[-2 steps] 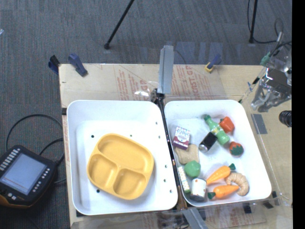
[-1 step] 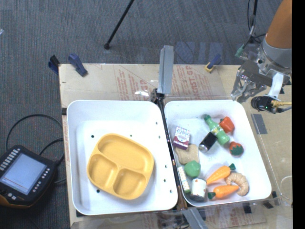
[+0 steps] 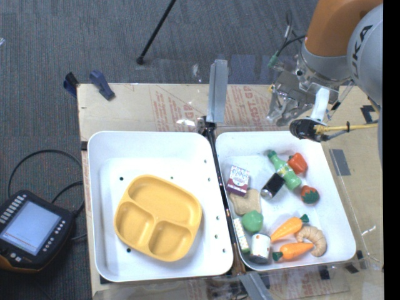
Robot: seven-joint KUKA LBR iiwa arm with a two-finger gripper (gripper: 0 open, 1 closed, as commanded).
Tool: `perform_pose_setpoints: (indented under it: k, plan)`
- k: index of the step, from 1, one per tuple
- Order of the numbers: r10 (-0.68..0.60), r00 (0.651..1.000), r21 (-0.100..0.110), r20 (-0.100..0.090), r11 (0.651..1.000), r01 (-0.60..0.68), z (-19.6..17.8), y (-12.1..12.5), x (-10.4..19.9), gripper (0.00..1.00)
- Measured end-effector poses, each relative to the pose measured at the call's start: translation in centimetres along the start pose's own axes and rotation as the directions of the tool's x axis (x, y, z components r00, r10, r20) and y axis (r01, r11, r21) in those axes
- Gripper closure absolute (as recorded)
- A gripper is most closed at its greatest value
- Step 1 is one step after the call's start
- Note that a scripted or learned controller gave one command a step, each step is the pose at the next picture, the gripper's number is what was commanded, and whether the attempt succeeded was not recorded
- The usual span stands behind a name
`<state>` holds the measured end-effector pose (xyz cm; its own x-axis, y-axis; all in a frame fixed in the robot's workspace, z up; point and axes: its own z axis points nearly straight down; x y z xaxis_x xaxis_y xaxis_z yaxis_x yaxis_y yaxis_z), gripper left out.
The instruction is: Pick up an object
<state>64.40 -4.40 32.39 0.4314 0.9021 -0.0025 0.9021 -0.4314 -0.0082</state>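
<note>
Gripper (image 3: 284,108) hovers above the right bin's (image 3: 337,186) far edge.
Jaws' state: cannot tell. Best to descend squarely over an isolated item, such as the toy tomato (image 3: 310,194).

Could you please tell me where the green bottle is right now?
The green bottle lies in the right bin, toward its far end, between the black can and the orange pepper.
</note>
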Motion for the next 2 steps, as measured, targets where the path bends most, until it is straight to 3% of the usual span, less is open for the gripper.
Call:
perform_pose_setpoints:
  k: [1,2]
  plan:
    - [-0.33,0.944,0.0,0.001,0.944,0.33,1.2,-1.6,-3.8,1.0]
    - [-0.389,0.921,-0.001,0.0,0.921,0.389,1.1,-3.2,4.8,1.0]
